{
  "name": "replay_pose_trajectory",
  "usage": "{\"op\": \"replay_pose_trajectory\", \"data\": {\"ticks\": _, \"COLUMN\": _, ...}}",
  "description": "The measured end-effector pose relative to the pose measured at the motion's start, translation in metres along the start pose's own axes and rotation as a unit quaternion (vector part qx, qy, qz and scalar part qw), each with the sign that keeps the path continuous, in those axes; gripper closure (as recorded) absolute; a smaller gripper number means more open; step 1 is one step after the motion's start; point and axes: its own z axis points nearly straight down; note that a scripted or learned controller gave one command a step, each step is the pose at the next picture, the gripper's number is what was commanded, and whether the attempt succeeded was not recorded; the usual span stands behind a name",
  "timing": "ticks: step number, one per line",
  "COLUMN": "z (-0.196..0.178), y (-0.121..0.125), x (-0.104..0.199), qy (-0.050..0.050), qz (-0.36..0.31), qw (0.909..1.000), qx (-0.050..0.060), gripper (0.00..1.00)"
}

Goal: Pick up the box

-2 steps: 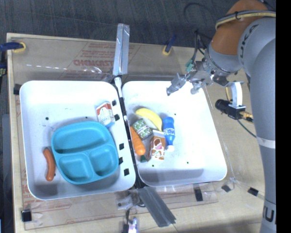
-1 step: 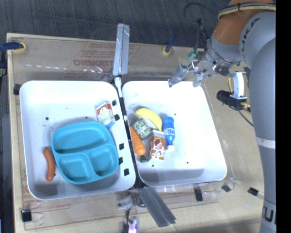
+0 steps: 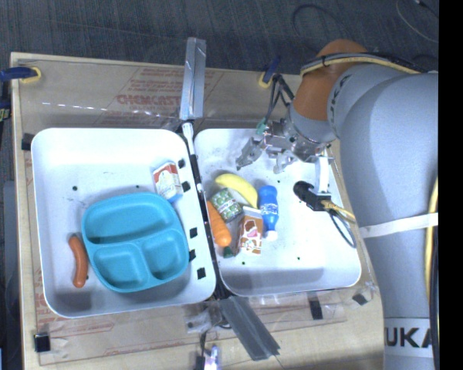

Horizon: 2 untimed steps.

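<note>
Starting at the left, the left bin point(image 3: 54, 156) holds a sausage point(image 3: 79, 259) beside a blue divided plate point(image 3: 135, 241). Above the plate's right corner, close to the wall between the bins, lies a small red-and-white carton point(image 3: 166, 180). It is one of two things I could call the box. Its print is too small for me to read.

In the right bin point(image 3: 324, 262), a carrot point(image 3: 219, 224) lies along the dividing wall. Next come a green labelled packet point(image 3: 227, 204), a banana point(image 3: 237, 185) and the brown carton point(image 3: 251, 233), which is the other candidate and the nearer one. It lies flat, touching the carrot on one side and a blue bottle point(image 3: 268, 206) on the other. Its label is also unreadable from here.

I judge either carton to be light, thin-walled card: stiff along the edges, easy to dent on the broad faces, and a little slick if glazed. I would take the brown one across its narrow sides. The neighbours crowd both of those sides, so the upper end by the green packet may give more room.

The gripper point(image 3: 267, 148) hangs over the top of the right bin, above the banana and apart from both cartons. I cannot tell whether it is open or closed.

The bench sheet point(image 3: 150, 97) carries red lettering that seems to read CHEMCAST. The arm point(image 3: 393, 176) shows the letters UKA low at the right.
</note>
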Motion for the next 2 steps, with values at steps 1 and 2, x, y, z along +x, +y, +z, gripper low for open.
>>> {"op": "replay_pose_trajectory", "data": {"ticks": 1, "z": 0.007, "y": -0.01, "x": 0.077, "qy": -0.002, "qz": -0.165, "qw": 0.9863, "qx": -0.002, "gripper": 0.0}}
{"op": "replay_pose_trajectory", "data": {"ticks": 2, "z": -0.003, "y": -0.01, "x": 0.078, "qy": -0.002, "qz": -0.167, "qw": 0.986, "qx": -0.003, "gripper": 1.0}}
